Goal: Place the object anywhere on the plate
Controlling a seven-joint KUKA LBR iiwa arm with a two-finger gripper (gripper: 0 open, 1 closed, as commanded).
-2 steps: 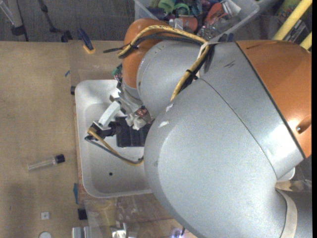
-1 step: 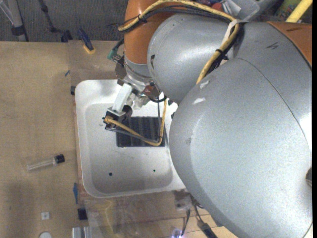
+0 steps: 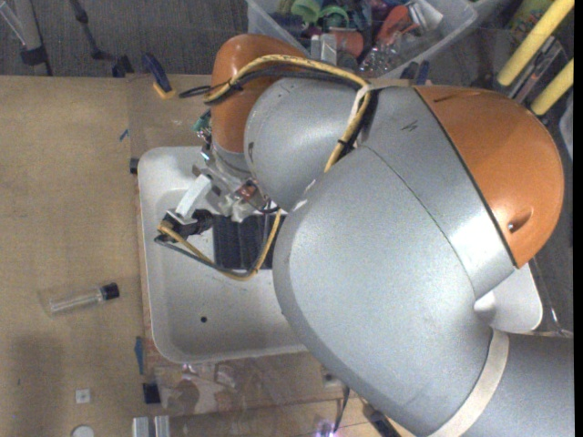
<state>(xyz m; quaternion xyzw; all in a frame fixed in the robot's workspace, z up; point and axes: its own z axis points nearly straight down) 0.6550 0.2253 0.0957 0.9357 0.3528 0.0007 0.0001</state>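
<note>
Handling of the object is left as a guess: neither it nor the plate can be picked out, since the arm [image 3: 392,271] covers much of the white bin [image 3: 173,330]. Location of the object: cannot be told, possibly under the wrist head [image 3: 223,203] or the elbow. Jaws: open or closed cannot be told. Below the wrist a dark block [image 3: 239,242] is seen low in the bin, but it is not clear whether this is tool body or something held.

- Handling, judged loosely: bin items of this kind are expected to be light and rigid. A grip across the narrowest part, near the middle, is advised. Slip is likely on anything smooth or round.
- Edges: the bin's left wall and near rim are raised and rounded. A looped cable [image 3: 196,248] hangs beside the wrist, near the left wall, and could snag.
- Open room: bare bin floor is seen toward the near left corner, marked by one dark speck [image 3: 202,318].
- Outside the bin: a small vial [image 3: 80,297] lies on the surface [image 3: 64,180], well apart. A clutter tub [image 3: 364,12] stands beyond the far rim.
</note>
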